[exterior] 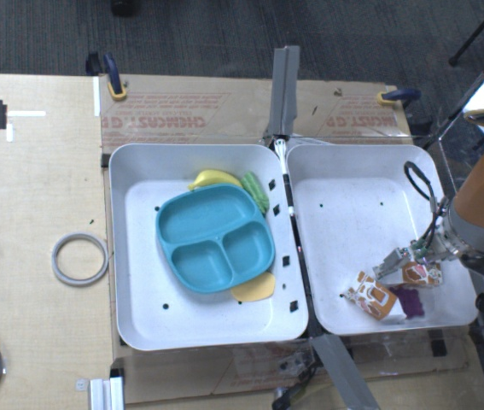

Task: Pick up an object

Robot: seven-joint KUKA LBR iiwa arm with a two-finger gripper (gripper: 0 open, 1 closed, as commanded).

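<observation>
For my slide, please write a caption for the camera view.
Arm's hand low over small packets in the right bin; blue tray in the left bin.

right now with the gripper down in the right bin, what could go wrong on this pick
1. The gripper sits among a tight cluster: an orange and white packet, a purple item and a small orange item. It may catch two or just push them.
2. The cluster lies near the right bin's front corner, so things could get shoved against the wall instead of lifting.
</observation>
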